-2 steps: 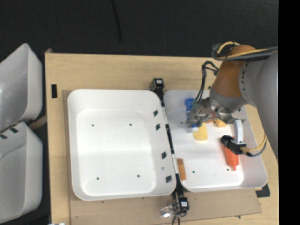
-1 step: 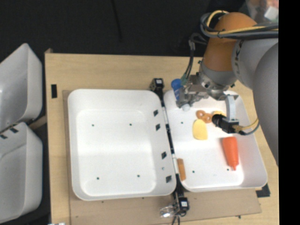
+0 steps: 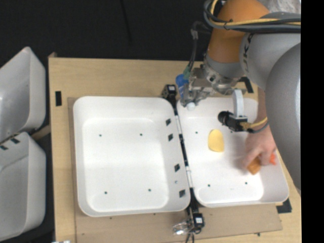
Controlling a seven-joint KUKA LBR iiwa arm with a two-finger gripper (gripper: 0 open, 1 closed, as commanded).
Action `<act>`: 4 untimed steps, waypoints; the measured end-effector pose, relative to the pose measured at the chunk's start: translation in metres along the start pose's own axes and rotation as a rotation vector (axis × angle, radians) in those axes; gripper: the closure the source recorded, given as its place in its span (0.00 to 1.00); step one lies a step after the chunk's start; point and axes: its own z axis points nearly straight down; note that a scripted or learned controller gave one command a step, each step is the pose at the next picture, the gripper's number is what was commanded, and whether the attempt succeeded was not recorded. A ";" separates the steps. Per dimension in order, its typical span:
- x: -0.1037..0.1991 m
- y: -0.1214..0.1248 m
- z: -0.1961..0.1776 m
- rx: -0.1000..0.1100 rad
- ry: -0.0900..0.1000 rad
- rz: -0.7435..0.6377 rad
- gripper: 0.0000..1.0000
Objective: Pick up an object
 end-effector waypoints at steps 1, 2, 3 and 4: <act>0.062 0.005 -0.055 -0.002 0.002 -0.002 1.00; 0.085 0.024 -0.148 -0.008 0.000 0.001 1.00; 0.082 -0.031 -0.066 0.015 -0.003 0.008 1.00; 0.074 -0.082 -0.120 0.002 0.000 0.007 1.00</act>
